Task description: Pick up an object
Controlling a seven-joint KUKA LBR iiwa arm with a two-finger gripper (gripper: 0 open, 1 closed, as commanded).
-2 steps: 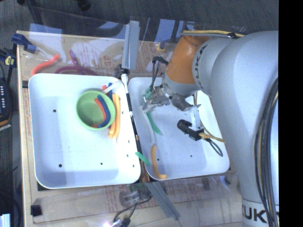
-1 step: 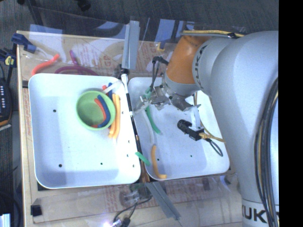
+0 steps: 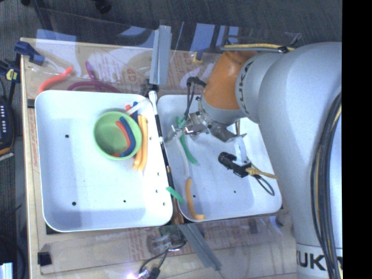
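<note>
The grey arm [image 3: 290,127] looms over the right bin [image 3: 256,205], its gripper [image 3: 185,127] seemingly clenched on a green strip [image 3: 188,147] trailing below the fingers, so I judge lifting clear comes next.

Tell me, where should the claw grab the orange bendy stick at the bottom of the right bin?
Probably the straight middle of the orange stick, coming from above. It lies flat and thin near the right bin's lower-left corner, its hooked end close to the wall, so closing across its narrow width there looks easiest.
</note>
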